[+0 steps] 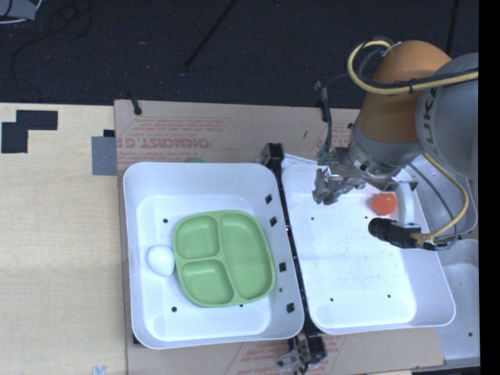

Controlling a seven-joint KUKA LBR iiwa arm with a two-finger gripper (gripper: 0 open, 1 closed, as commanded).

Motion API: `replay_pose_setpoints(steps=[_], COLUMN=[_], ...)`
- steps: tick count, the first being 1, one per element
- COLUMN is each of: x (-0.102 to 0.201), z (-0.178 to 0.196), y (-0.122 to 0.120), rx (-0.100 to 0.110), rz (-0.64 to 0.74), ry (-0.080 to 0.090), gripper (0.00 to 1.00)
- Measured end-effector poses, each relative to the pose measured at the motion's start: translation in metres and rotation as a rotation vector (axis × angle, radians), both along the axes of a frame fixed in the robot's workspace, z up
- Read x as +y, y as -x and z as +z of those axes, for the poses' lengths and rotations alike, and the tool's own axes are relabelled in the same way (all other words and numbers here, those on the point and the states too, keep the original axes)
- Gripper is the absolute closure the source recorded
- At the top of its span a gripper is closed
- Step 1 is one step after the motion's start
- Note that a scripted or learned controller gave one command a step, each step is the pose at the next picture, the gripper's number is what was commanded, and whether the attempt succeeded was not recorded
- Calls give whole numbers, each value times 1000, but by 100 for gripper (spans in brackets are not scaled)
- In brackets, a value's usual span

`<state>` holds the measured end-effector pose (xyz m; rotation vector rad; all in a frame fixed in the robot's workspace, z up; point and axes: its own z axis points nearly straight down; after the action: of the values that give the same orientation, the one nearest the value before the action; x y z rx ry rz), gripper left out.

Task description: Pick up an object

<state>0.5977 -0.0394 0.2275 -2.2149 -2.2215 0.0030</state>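
A small orange-red object lies in the right bin near its far right side. My gripper hangs over the far left part of that bin, to the left of the orange-red object and apart from it. In the left bin a green divided plate lies flat, and a white egg-shaped ball rests against the plate's left edge.
A black divider runs between the two bins. Both bins sit on a brown cardboard sheet on the pale bench. The grey arm with its orange band reaches in over the right bin's far right corner.
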Motion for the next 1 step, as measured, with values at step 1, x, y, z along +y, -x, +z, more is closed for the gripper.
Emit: replay_pose_setpoints(steps=[1], x=[48], z=[-10], y=[9], rx=[0], rz=[1], ry=[0], gripper=[100])
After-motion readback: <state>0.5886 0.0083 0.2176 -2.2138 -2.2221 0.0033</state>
